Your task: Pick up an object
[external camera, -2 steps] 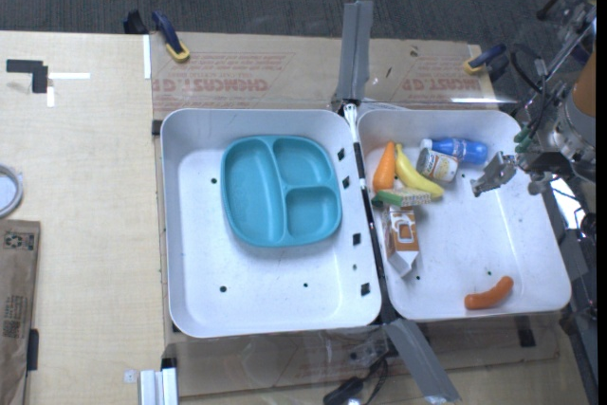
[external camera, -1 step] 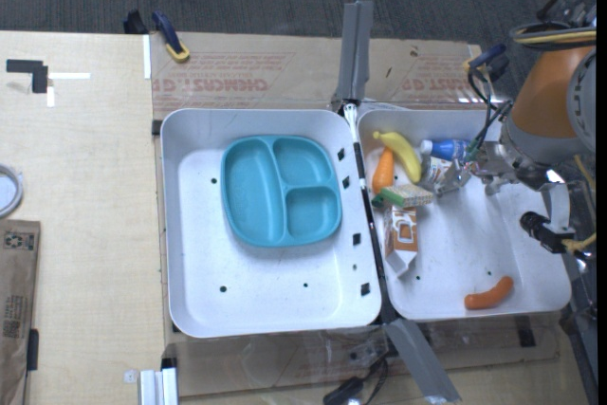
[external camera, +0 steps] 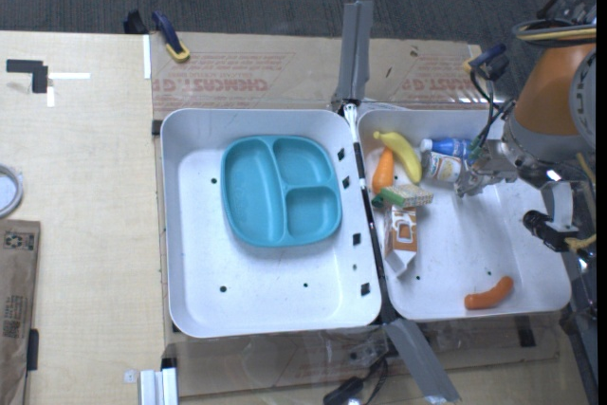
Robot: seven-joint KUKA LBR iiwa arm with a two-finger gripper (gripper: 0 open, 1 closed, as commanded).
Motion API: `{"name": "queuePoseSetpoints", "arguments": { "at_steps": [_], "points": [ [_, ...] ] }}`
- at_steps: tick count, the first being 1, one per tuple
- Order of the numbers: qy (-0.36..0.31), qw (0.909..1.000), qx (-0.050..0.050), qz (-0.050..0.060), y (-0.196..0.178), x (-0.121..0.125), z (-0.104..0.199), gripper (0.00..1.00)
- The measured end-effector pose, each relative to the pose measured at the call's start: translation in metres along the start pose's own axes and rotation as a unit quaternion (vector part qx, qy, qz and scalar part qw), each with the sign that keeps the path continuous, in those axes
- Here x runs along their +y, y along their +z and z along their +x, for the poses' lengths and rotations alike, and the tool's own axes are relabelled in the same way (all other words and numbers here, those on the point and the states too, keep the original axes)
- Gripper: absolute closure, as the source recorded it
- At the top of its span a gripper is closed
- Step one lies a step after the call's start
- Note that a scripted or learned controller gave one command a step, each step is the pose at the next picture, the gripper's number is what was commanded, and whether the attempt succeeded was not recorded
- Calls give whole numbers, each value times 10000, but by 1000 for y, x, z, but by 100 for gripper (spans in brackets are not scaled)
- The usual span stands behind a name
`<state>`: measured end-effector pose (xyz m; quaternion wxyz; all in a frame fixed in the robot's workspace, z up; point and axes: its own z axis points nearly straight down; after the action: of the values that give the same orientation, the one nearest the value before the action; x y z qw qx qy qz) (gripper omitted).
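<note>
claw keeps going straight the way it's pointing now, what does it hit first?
Probably the small bottle lying by the banana: the claw points left toward it in the right bin. Depth is unclear from above, so it may meet the bin floor first.

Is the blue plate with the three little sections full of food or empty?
Empty. The blue plate lies flat in the left bin, and all three sections show bare blue. The banana and carrot are in the right bin.

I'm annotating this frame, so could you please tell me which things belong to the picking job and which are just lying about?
For the job: two-finger gripper; yellow banana; orange carrot; orange sausage; clear plastic bottle; right white bin.

Lying about: blue divided plate; tape roll.
</note>
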<state>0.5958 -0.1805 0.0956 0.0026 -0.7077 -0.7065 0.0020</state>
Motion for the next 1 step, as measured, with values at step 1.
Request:
{"name": "queuePoseSetpoints", "arguments": {
  "at_steps": [1],
  "points": [
    [83, 10000, -9, 5, -49, 62, 72, 100]
  ]
}}
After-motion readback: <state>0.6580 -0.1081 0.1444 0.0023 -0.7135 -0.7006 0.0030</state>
